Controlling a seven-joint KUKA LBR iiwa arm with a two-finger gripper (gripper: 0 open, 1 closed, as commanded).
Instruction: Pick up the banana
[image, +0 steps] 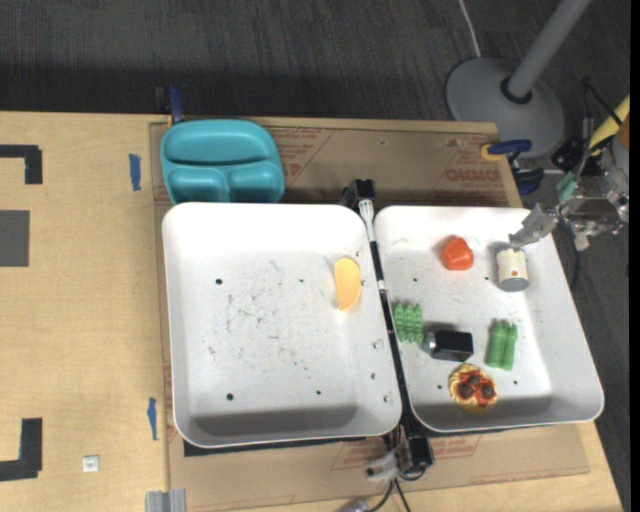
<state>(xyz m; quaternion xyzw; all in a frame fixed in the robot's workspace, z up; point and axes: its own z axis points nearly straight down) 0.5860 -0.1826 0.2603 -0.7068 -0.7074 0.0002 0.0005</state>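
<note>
The bench (80, 300) bears two white bins (270, 400) and a teal tray (222, 160).

Gripper (528, 232) low at right edge, arm reaching in from right

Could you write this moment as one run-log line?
task: pick up banana | banana: left bin, right edge, untouched | gripper: over right bin, far corner

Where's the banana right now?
The banana lies in the left bin, against its right wall near the divider, toward the far end, across from the orange object in the right bin.
</note>
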